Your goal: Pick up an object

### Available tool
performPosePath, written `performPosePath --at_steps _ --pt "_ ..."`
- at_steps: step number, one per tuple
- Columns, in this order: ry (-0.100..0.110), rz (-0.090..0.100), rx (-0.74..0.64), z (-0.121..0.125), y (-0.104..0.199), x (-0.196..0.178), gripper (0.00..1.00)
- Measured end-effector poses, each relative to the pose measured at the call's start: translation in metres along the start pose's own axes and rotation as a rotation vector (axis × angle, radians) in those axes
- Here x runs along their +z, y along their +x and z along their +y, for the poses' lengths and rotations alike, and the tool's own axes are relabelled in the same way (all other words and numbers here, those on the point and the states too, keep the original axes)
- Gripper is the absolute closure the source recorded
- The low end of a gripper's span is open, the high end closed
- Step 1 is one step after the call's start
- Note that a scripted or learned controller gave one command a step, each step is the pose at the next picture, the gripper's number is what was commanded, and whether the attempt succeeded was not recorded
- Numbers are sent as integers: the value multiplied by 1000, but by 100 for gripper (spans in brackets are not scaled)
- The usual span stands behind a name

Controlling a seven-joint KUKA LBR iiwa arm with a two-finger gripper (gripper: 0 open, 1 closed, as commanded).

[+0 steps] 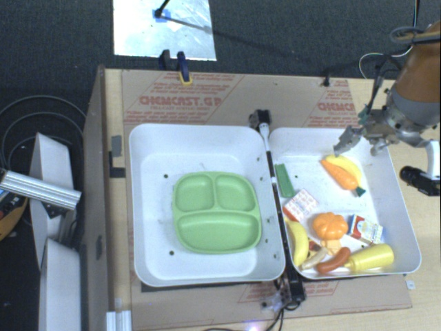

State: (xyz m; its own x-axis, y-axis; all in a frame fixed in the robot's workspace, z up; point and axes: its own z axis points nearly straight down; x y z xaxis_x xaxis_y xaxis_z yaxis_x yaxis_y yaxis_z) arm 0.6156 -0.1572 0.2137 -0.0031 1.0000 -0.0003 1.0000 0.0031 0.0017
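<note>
Nearest the camera, along the front edge of the right bin (406, 247), lies a crowd of toy food: a yellow squeeze bottle (372, 257) on its side, a brown sausage (334, 261) touching its cap end, a banana (298, 241) curving up the bin's left wall, an orange pumpkin-like piece (329, 225) just behind them, and two small red-and-white cartons, one (300, 204) to the pumpkin's left and one (364, 229) to its right. A green stick (283, 179) lies along the divider side further back. Beyond this cluster, apart from it on bare white floor, rests a carrot (342, 173) with a yellow piece (349, 166) touching its far side. In the left bin (148, 185) sits a green three-compartment plate (217, 210), roughly centred. The two bins stand side by side on a cardboard sheet (207, 95) covering the table (96, 150). Further back still, the arm (417, 88) comes in from the right, its orange band above a grey wrist, tilted toward the bin's far right corner. The end effector (362, 138) hangs over the far edge of the right bin, just behind the carrot and near it; nothing is seen between its fingers, and how far apart they stand cannot be told at this angle. Behind the table, a shiny sheet (164, 18) lies on the dark floor, and cables (41, 123) coil at the left.
</note>
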Motion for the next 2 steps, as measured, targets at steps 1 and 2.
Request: performPosePath --at_steps 1,2 --pt "0 -2 2 30 -29 82 0" --pt "3 0 -1 25 -20 132 0"
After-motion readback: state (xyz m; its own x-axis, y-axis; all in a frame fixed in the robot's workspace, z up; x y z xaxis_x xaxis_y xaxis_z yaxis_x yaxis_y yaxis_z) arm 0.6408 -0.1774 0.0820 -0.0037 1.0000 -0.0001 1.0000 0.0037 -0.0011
